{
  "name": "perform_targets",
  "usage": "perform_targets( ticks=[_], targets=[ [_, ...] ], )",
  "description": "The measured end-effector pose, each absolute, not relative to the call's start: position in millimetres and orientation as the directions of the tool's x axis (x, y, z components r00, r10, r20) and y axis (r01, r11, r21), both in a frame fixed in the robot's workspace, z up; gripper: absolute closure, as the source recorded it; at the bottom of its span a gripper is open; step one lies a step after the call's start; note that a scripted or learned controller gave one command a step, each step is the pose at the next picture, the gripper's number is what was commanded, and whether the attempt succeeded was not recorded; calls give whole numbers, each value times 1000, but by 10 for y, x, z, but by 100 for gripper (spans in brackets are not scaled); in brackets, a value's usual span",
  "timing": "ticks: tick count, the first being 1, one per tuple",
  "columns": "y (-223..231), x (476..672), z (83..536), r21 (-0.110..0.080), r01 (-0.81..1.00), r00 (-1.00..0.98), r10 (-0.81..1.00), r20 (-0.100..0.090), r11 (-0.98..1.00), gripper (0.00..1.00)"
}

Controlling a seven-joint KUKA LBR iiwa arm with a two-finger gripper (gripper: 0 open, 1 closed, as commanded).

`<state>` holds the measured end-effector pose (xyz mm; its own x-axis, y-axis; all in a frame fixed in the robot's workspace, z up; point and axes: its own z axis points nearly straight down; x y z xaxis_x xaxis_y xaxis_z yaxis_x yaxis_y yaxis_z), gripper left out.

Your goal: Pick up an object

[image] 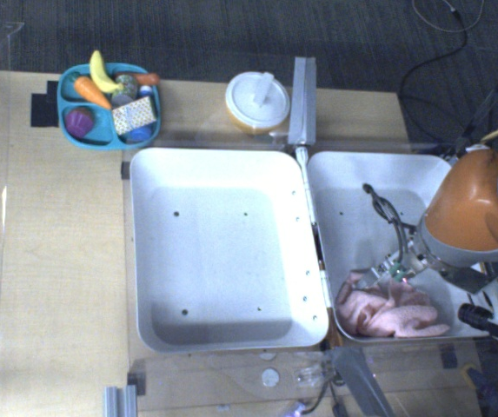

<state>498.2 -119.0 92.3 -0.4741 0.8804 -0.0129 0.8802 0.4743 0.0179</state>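
A crumpled pink cloth point(389, 311) lies in the near part of the right bin point(353, 200). The arm with its orange band comes in from the right, and my gripper point(391, 272) hangs low right over the cloth's upper edge. Whether it touches the cloth is hard to tell, since the fingertips blend into the folds. A black cable loops from the wrist across the bin floor.
The left bin point(218, 246) sits beside the right one. Behind the bins stand a blue tray point(109, 104) of toy food with a banana and carrot, and a yellow cup with a white lid point(258, 101). Wooden benchtop stretches to the left.
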Motion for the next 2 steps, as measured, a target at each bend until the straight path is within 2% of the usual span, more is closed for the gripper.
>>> perform_targets(
  ticks=[1,2],
  targets=[
    [-1176,5022,1051,27,879,-475,880,-18,476,100],
    [-789,5503,1872,10,847,-531,847,-7,531,100]
  ],
)
